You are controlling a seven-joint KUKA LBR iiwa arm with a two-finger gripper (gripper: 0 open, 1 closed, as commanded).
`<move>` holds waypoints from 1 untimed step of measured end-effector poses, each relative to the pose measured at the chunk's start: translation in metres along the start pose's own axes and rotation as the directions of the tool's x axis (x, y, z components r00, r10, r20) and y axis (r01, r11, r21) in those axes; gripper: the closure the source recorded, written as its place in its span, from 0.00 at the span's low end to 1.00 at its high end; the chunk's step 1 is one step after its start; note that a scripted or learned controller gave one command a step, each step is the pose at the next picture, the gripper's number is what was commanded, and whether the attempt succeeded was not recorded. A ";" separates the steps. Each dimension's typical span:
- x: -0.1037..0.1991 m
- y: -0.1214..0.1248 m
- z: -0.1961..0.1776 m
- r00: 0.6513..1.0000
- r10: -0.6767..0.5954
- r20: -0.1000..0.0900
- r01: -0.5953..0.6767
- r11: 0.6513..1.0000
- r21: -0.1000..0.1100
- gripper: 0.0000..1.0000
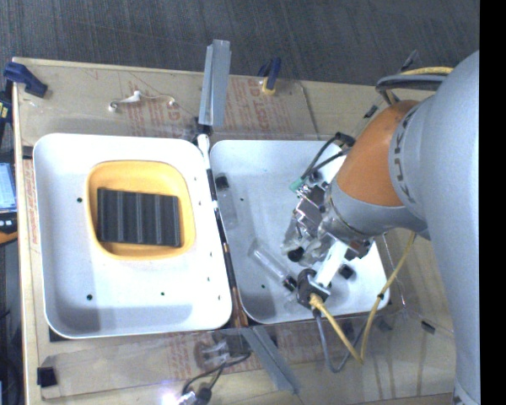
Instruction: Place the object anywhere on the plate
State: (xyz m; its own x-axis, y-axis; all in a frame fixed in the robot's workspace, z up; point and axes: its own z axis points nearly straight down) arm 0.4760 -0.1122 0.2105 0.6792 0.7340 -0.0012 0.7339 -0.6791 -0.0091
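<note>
The claw (pixel 304 245) hangs low over the right bin (pixel 253 167), and I cannot tell whether it is wide or narrow. A small dark object (pixel 222 181), perhaps the task's thing, lies by that bin's left wall. The yellow plate (pixel 139 170) sits in the left bin (pixel 67 277).

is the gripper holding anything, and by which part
Cannot tell: the gripper sits low in the right bin, too cluttered in this view to show any held thing.

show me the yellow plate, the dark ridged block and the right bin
yellow plate (pixel 139 174): camera view, bare top rim
dark ridged block (pixel 140 218): camera view, its middle
right bin (pixel 261 180): camera view, bare floor near top left
</note>
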 end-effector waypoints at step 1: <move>0.079 0.010 -0.034 0.997 -0.082 0.001 0.082 0.997 -0.004 1.00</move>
State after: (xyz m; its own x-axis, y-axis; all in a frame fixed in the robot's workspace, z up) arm 0.5370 -0.0610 0.2441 0.6169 0.7870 -0.0014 0.7870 -0.6169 -0.0055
